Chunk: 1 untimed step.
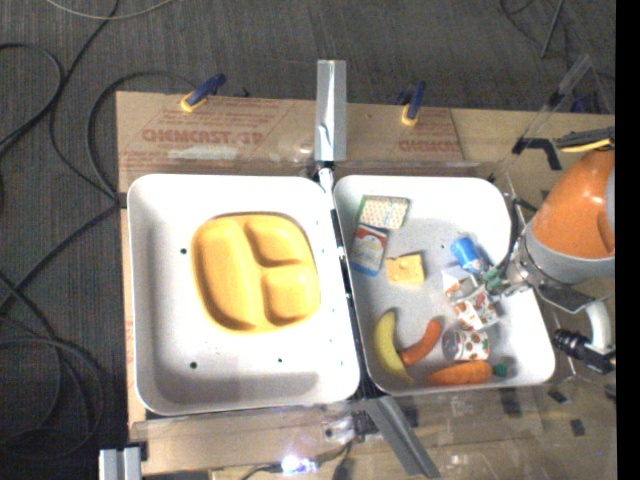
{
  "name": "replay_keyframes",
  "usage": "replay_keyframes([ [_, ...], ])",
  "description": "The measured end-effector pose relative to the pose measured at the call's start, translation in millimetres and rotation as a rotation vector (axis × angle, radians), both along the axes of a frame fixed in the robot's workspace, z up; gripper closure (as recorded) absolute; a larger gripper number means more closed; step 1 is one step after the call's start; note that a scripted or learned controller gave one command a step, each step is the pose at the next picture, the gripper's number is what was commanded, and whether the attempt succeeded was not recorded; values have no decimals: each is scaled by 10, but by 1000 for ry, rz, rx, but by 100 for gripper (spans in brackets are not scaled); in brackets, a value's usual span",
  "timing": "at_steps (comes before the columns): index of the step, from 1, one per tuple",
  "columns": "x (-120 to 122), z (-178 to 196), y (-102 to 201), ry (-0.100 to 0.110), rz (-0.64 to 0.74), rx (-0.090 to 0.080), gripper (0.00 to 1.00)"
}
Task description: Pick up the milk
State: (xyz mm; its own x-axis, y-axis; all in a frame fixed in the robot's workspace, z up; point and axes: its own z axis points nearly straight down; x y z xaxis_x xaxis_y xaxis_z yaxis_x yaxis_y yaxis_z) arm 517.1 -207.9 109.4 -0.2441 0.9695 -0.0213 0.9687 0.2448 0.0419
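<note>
Camera view: milk [368,249] — small carton (red-and-white, blue panel); lying flat.

I work in a robotics lab: clamps [203,92] pin cardboard [240,133] to my bench, loose cables [60,138] trail across grey carpet [130,18].

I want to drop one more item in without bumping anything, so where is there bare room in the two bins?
Left bin: bare white floor all around the yellow tray, widest along the near edge. Right bin: a bare patch between the cheese and the blue can. Its near half is crowded.
</note>
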Motion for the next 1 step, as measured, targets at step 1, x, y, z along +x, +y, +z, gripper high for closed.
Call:
replay_keyframes([
  [1, 30, -86, -7, 20, -362, 38, 100],
])
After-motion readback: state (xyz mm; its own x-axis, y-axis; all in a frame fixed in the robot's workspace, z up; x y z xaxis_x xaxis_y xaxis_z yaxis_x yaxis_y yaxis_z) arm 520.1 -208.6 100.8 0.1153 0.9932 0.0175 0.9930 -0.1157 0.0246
